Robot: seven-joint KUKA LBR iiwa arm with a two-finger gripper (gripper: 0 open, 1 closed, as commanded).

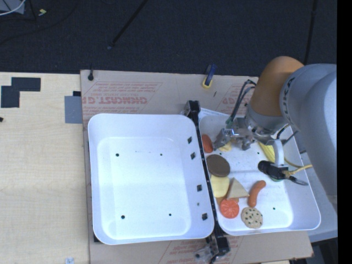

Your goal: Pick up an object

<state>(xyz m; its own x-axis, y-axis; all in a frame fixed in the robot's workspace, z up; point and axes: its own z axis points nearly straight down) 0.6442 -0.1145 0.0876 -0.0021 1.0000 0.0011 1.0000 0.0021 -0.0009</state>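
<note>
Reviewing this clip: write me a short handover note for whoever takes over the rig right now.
Gripper: low over the far part of the right-hand bin, nothing visibly held.
Things: orange-red piece and brown disc lie closest to it, by the divider. Yellow piece, tan wedge, red slice, sausage and cookie lie nearer the camera in the same bin.
Done: no pick to be seen; every item rests on the bin floor.
Left: grasp one object and lift it.
</note>
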